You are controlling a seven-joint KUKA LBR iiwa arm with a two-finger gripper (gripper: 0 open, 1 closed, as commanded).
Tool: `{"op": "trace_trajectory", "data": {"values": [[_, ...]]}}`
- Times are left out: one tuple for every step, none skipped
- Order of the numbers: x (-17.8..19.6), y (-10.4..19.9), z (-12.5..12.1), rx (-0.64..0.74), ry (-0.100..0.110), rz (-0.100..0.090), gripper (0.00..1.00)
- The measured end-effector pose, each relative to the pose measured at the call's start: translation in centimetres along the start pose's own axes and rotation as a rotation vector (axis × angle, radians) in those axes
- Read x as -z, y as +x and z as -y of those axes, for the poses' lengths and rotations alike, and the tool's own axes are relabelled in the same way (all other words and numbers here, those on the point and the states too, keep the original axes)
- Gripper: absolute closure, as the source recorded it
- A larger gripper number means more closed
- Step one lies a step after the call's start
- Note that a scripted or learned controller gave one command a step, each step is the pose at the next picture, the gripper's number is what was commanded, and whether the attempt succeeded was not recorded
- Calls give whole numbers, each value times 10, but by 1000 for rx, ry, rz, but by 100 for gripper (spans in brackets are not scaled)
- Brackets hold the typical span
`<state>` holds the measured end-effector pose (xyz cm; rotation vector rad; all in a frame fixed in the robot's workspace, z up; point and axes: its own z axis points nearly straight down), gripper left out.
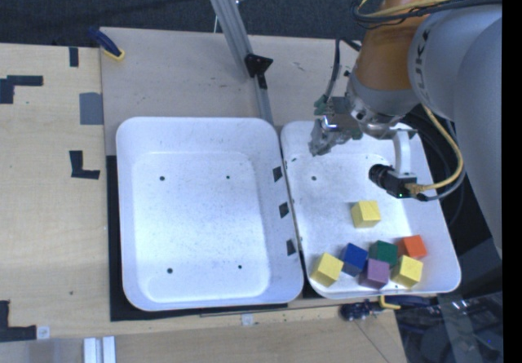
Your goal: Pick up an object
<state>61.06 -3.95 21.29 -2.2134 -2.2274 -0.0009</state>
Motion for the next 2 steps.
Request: {"op": "trace_trajectory", "data": {"values": [[-4,51,6,0,2,0,100],[-3,99,13,1,2,0,100]]}}
